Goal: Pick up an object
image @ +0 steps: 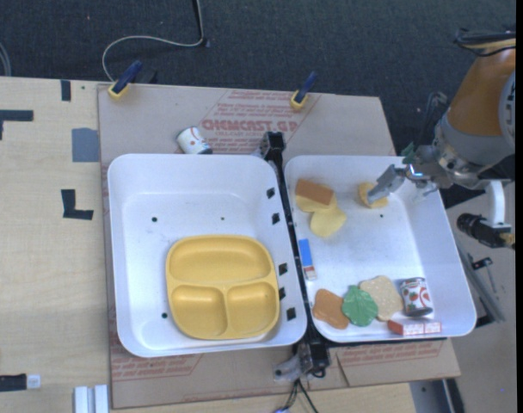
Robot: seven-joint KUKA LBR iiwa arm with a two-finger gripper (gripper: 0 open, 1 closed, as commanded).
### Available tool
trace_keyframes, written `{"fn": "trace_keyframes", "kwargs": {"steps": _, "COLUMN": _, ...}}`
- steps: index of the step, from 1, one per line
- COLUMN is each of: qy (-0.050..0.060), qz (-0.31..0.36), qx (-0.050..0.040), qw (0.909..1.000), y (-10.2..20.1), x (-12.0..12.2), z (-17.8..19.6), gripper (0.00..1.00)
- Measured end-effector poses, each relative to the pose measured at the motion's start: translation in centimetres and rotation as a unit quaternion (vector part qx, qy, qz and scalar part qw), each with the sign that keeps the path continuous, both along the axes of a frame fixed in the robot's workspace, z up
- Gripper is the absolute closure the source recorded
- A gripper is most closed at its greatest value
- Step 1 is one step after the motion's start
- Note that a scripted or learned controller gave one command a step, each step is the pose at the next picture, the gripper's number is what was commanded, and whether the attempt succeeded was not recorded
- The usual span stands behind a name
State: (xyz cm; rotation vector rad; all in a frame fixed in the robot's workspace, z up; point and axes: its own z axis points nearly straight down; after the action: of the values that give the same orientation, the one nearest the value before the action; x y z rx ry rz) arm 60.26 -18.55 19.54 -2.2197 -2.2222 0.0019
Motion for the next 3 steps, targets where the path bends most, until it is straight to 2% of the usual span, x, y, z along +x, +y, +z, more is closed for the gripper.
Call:
{"fn": "trace_keyframes", "kwargs": {"steps": 1, "qy": -0.004, "qz": 0.001, "qx": -0.0025, "qw": 1.0000, "y": -1.6, "x": 4.9, "z": -11.6, "gripper": 0.00}}
{"fn": "trace_keyframes", "kwargs": {"steps": 2, "qy": -0.002, "qz": 0.001, "qx": -0.0008, "qw": 1.0000, "y": -1.4, "x": 6.7, "z": -10.9, "gripper": 0.00}}
{"fn": "trace_keyframes", "kwargs": {"steps": 3, "qy": -0.003, "qz": 0.001, "qx": -0.0025, "qw": 1.0000, "y": -1.4, "x": 6.7, "z": -9.8, "gripper": 1.00}}
